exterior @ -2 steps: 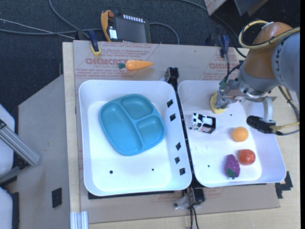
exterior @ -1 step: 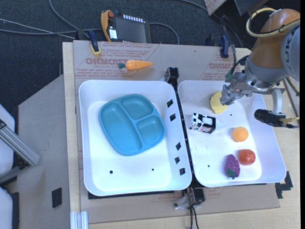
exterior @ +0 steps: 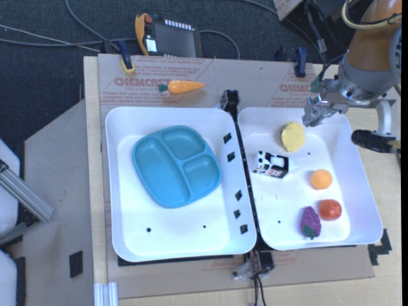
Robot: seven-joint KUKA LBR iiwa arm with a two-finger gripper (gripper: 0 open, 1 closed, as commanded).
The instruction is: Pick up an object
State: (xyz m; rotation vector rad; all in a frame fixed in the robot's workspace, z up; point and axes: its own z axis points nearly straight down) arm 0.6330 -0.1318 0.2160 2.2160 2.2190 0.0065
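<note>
Fingers of the gripper [exterior: 312,117] point down over the far edge of the right bin [exterior: 363,190], but whether they stand open or closed cannot be told at this slant, and nothing shows between them. Largest on the bench is the left bin [exterior: 121,190], bearing a blue divided plate [exterior: 177,165] toward its far-left part. In the right bin, a yellow round object [exterior: 293,136] lies near the far edge, just beside the gripper; a black-and-white item [exterior: 271,164] rests near the left wall; a purple fruit [exterior: 310,222] and a red fruit [exterior: 329,209] sit close together near the front edge, with an orange ball [exterior: 321,179] between them and the yellow one. A toy carrot [exterior: 180,87] lies beyond the bins. The step looks like the approach; next, the gripper would need to centre over the yellow object and descend.
</note>
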